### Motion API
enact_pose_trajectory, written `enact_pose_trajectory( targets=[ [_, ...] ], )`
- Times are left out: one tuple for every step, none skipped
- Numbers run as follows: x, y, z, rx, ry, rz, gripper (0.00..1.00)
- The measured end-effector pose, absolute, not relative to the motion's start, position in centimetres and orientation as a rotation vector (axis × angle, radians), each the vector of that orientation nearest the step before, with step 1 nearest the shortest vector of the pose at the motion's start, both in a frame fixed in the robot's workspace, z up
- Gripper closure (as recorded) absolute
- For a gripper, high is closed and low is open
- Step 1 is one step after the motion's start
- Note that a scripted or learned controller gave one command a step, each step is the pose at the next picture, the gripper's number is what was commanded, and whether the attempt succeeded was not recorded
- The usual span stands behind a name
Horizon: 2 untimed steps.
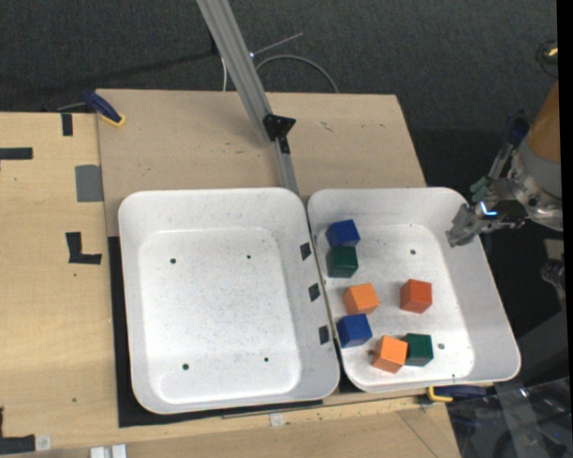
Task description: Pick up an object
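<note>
The right bin [476, 292] holds several small cubes. A blue cube [342, 234] and a dark green cube [342, 261] sit touching near its left wall. Below them are an orange cube [361, 298] and a second blue cube [355, 330]. A red cube [415, 295] stands alone in the middle. At the front, another orange cube [391, 353] leans against a green cube [419, 348]. My gripper [463, 228] hangs over the bin's upper right rim, apart from every cube, with nothing seen in it.
The left bin [214, 292] lies beside the right one. A slanted metal bar [248, 74] runs from the top down to where the bins meet. Black clips [315, 291] sit along the shared wall. Dark floor lies beyond the bench's right edge.
</note>
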<state>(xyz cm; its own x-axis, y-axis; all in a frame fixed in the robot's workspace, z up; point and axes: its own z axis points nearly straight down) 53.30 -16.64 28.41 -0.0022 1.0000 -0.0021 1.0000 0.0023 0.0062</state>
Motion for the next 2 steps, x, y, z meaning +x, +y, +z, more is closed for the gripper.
enact_pose_trajectory(
  targets=[
    [53.3,-16.6,28.8,2.22,2.222,-0.001,1.0],
    [53.2,-10.9,27.7,2.216,2.23,-0.001,1.0]
  ],
)
